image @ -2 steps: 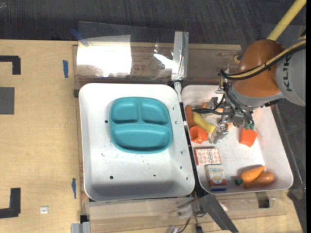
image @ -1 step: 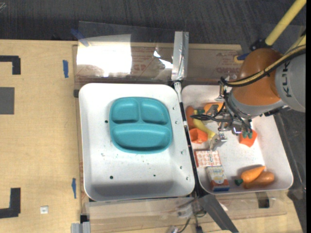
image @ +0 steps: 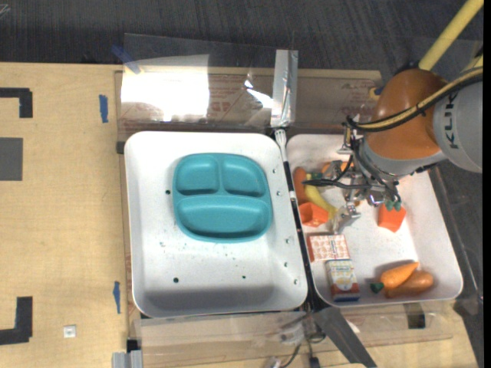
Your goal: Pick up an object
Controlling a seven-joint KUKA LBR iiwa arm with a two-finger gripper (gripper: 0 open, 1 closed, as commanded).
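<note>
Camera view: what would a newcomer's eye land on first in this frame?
Probably the teal divided tray, lying alone in the left bin. Next, the arm's orange band over the right bin, where the gripper hangs among small food items, with a carrot near the front corner.

Dark grey floor (image: 230,6) is running along twelve o'clock; a pale wooden bench (image: 54,205) is occupying nine o'clock — glare is striking clear sheeting (image: 199,90).
</note>
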